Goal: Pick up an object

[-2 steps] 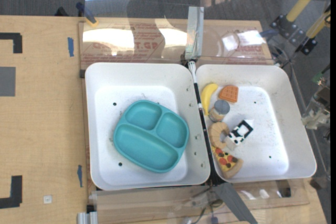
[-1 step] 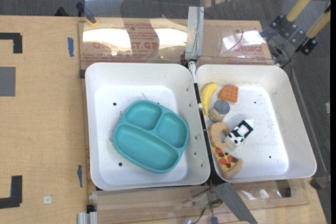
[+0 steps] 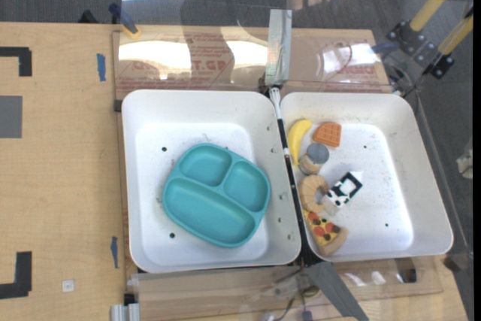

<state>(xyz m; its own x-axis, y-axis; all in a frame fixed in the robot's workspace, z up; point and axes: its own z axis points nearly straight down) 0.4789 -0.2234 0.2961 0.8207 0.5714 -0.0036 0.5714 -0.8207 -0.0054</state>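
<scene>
The right bin (image 3: 391, 162) holds several small toy foods along its left side. A yellow banana (image 3: 298, 137) lies beside an orange waffle (image 3: 328, 134). Below them sits a grey-blue round piece (image 3: 316, 155). A tan cookie-like piece (image 3: 313, 190) touches a black and white object (image 3: 344, 188). A pizza slice (image 3: 326, 230) lies at the bin's front left corner. The left bin (image 3: 150, 131) holds a teal divided plate (image 3: 216, 194).
A clear plastic wall (image 3: 225, 49) stands behind both bins. Yellow bars on a black clamp (image 3: 425, 49) stand at the upper right. The wooden bench (image 3: 52, 162) stretches to the left, marked with black tape.
</scene>
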